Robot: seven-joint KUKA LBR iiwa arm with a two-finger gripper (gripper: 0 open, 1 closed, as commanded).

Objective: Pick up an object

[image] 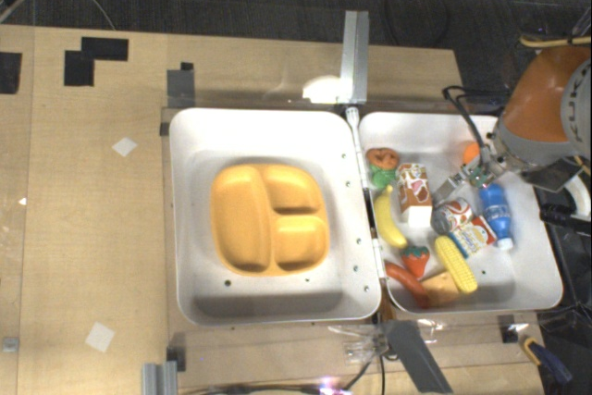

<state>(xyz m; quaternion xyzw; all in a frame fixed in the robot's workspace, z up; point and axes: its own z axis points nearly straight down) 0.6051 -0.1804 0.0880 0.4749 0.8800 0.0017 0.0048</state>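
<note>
- Silver tin can (452,217) with a red label lies on its side in the right bin (546,287); the gripper (460,185) hangs just above it, and I cannot tell how its tips are set
- Blue bottle (497,214) lies just right of the can; a corn cob (455,262) sits below it
- I see a small carton (413,191), a banana (389,222) and a carrot (403,278) toward the bin's left side
- A yellow divided tray (269,217) rests in the left bin (190,291)
- The grey arm with its orange band (538,102) reaches in from the right
</note>
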